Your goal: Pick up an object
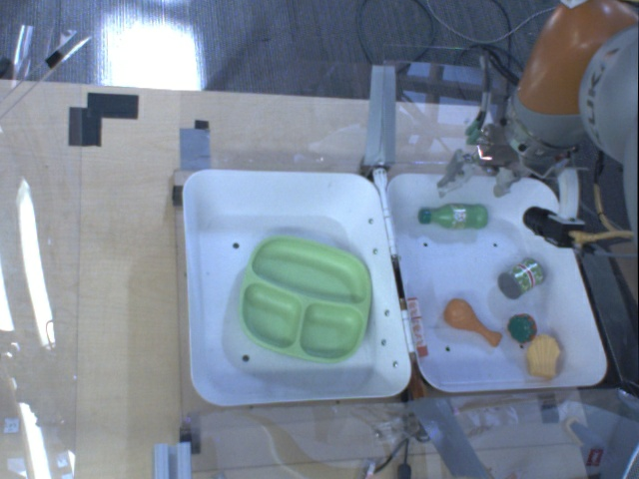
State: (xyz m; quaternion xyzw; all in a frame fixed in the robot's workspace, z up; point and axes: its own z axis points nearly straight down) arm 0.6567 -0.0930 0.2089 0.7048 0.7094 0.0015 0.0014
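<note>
My gripper (475, 179) hangs over the back edge of the right bin (439, 367), its fingers spread open with nothing between them. Just in front of it a green bottle (454, 216) with a white label lies on its side. Further forward in the same bin are a small grey can (521, 277), an orange drumstick-shaped toy (469, 320), a small dark green round piece (522, 326) and a yellow ridged piece (542, 355).
The left bin (210, 267) holds a light green divided plate (305, 297). A metal post (379, 118) stands behind the seam between the bins. Cables loop on the floor behind the right bin.
</note>
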